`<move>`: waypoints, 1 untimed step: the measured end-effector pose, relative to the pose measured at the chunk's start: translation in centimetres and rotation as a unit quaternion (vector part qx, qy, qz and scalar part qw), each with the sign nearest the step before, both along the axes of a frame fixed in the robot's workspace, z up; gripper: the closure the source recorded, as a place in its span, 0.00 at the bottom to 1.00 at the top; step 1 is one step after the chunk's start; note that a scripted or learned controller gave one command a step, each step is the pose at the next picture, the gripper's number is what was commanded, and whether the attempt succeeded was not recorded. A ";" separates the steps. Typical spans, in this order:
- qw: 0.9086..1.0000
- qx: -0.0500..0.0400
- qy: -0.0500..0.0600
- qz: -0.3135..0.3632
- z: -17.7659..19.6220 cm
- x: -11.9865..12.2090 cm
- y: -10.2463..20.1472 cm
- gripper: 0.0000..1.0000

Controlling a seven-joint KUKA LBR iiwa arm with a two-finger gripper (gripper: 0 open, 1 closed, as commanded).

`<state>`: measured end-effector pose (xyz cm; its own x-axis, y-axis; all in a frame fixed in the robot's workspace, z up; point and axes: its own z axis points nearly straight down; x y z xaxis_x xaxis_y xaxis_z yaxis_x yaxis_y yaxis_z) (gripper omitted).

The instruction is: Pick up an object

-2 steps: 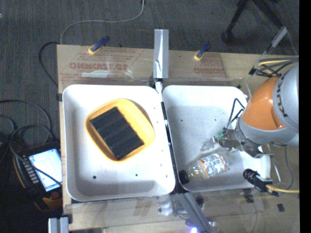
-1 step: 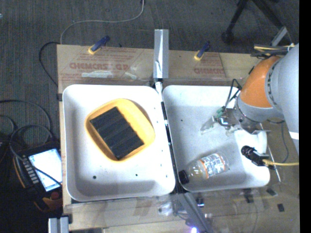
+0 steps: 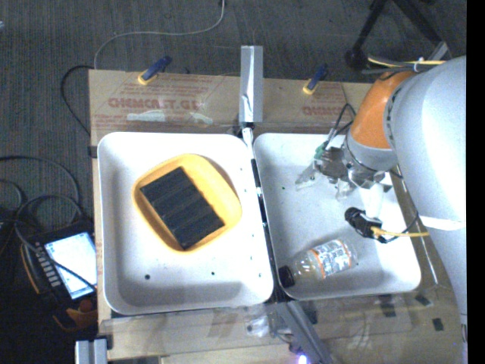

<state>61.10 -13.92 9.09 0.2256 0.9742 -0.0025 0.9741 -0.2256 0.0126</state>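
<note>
Hovering over the upper middle of the right bin (image 3: 402, 279), gripper (image 3: 324, 174); finger state cannot be told. Clear plastic bottle (image 3: 322, 261) lies on its side at that bin's lower left. Left bin (image 3: 121, 279) holds a yellow tray (image 3: 227, 196).

Both bins (image 3: 114, 203) look like smooth white plastic (slightly glossy); the bottle (image 3: 322, 260) at six o'clock is clear plastic; the dish (image 3: 227, 196) is glossy yellow.
</note>
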 end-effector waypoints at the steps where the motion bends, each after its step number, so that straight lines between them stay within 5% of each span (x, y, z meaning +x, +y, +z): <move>1: 0.999 0.001 0.007 0.044 9.3 -3.8 4.7 0.00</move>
